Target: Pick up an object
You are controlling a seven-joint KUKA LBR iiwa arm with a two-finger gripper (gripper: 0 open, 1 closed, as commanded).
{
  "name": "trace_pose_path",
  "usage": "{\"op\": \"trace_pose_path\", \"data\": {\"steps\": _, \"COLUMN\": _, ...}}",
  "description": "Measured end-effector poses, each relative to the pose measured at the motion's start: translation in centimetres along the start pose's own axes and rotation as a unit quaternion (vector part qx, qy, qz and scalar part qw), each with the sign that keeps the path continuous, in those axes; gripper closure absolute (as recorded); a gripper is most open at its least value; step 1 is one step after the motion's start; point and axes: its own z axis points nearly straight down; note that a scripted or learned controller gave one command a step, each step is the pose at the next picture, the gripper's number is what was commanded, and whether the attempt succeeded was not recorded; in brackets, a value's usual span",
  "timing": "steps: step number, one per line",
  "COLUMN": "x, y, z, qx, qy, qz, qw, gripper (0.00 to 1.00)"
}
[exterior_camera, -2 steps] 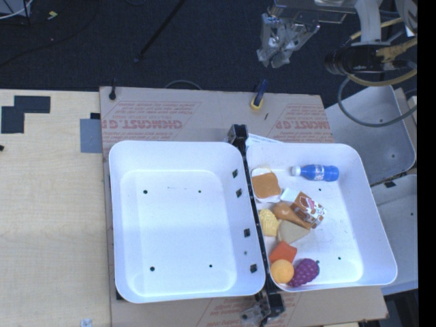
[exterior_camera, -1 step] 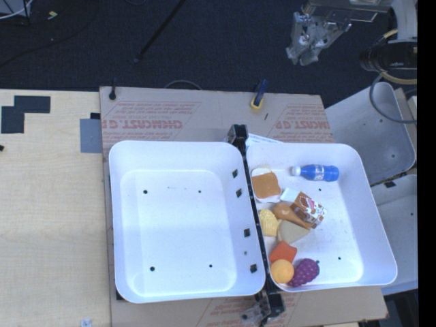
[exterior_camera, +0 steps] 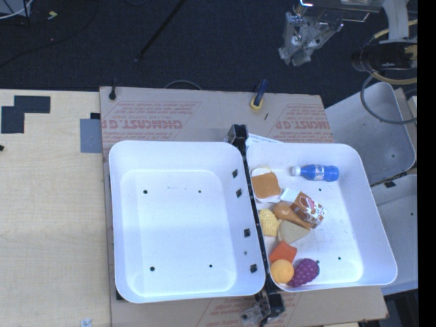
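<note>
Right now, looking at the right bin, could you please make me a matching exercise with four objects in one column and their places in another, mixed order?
Objects:
1. blue bottle
2. purple grapes
3. toast slice
4. orange ball

Places:
A. near edge, beside the orange ball
B. far part, lying on its side
C. near corner by the divider
D. far part, against the divider

Pairs: 1-B, 2-A, 3-D, 4-C

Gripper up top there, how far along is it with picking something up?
Nothing looks done yet. The gripper hangs high above the bench, beyond the bins' far edge, with nothing visible between its fingers. In hand: no object. Left: come down into the right bin, where the blue bottle, purple grapes and the other play food lie along its left side, and grasp one.
</note>
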Motion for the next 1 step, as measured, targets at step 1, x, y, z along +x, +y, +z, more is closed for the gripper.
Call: {"op": "trace_pose_path", "data": {"steps": 1, "x": 1.5, "y": 0.12, "z": -0.01, "qx": -0.001, "qy": 0.0, "qz": 0.0, "qw": 1.0, "gripper": 1.0}}
